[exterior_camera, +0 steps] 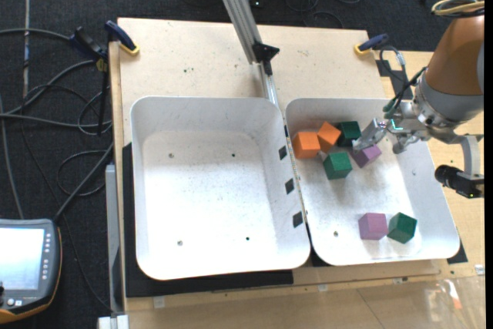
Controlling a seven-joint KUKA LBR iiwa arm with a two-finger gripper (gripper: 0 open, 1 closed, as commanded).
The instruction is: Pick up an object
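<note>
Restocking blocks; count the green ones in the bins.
3, all in the right bin: one at the cluster's back, one at its front, one near the front edge. Others may be hidden.

One fixed camera looks down on me at a slant from above the bench [231, 58], set back far enough to take in both bins whole. The left bin [154, 119] sits mid-frame; the right bin [431, 243] lies just beside it, and my arm [454, 65] enters from beyond that. Past the bench's far edge the view reaches dark floor with cables [46, 88]; a pendant screen [23, 262] shows left of the left bin.
</note>
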